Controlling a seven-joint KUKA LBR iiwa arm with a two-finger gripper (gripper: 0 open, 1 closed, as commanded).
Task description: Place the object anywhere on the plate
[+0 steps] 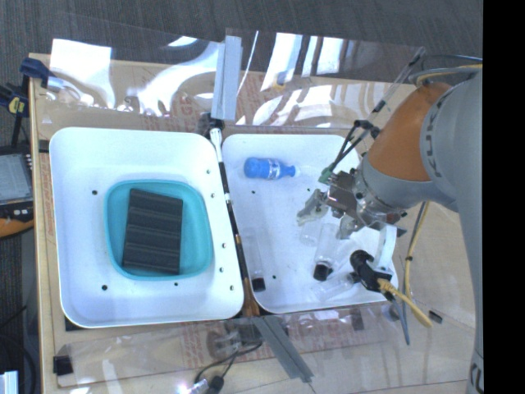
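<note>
Left bin (74, 220): white, shallow; holds a teal plate (115, 220) near its middle.
Plate load: a dark ridged block (153, 231) lies flat on the plate, long side running up and down the view.
Right bin (279, 286): white, touching the left bin along their shared edge.
Blue bottle (267, 168): lies on its side in the upper left part of the right bin, cap pointing right, well apart from the plate.
Arm (418, 142): grey with orange band, reaching in from the right over the right bin.
Gripper (326, 220): over the right half of the right bin, below and right of the bottle, not touching it.
Fingers: clear and hard to read against the white bin; cannot tell whether spread or closed.
Desk (123, 355): pale wood, glare along its far side.
</note>
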